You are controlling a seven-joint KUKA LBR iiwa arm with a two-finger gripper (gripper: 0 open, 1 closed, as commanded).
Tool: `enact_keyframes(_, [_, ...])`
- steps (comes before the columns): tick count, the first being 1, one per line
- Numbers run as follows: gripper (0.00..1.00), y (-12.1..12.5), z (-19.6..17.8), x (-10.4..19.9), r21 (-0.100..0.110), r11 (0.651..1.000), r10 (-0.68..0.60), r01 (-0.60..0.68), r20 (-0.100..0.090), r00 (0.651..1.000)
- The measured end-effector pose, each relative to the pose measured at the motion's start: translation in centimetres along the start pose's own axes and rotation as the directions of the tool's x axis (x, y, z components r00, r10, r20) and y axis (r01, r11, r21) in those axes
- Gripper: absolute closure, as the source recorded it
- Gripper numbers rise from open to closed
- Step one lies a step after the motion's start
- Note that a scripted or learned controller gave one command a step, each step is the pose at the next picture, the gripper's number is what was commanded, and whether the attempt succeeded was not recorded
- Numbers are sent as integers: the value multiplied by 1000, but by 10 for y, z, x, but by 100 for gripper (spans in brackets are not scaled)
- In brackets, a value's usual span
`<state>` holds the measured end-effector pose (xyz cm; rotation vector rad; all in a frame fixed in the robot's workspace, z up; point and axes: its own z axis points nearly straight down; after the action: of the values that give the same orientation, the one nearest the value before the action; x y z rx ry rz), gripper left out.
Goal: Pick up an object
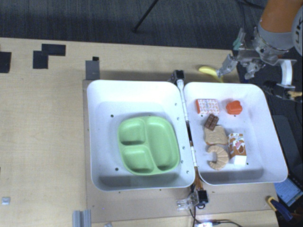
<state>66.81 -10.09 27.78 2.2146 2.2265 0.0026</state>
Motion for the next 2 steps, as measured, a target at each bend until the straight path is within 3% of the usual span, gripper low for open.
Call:
enact_keyframes(1, [0, -14, 121, -51, 3, 1000, 3, -3, 1, 1000])
enact_keyframes(2, [0, -84, 192, -13, -2, 1000, 3, -3, 0, 1000])
